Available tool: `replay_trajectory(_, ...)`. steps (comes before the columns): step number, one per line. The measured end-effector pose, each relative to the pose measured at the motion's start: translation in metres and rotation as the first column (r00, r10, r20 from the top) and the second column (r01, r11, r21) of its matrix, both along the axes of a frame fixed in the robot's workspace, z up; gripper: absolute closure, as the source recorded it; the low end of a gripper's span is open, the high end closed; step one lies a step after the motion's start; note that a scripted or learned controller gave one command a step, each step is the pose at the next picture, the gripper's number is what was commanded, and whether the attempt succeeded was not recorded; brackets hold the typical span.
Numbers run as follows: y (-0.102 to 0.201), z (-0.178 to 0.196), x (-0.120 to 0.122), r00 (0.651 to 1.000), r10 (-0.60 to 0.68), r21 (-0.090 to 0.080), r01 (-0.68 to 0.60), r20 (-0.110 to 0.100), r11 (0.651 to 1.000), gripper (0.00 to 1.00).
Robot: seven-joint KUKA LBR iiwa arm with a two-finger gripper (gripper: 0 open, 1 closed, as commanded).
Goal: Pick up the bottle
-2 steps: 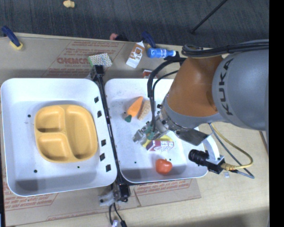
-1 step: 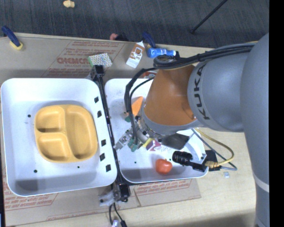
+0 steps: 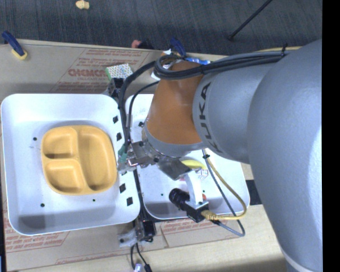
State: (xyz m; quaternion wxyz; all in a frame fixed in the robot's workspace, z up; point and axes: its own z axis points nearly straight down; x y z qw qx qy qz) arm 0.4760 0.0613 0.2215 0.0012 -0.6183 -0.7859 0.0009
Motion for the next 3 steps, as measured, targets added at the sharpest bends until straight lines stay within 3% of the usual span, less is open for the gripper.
replay_trajectory(1,-0.033,-0.03,0.0,0.942,0.336,0.002,-0.336,-0.002,0.942,1.0)
replay_trajectory(2,-0.118,0.012,0.0,0.895,0.445,0.0,-0.445,0.002,0.895,1.0)
replay_trajectory(3,-0.093,-0.03,0.0,0.893,0.449,0.002,-0.449,0.0,0.893,1.0)
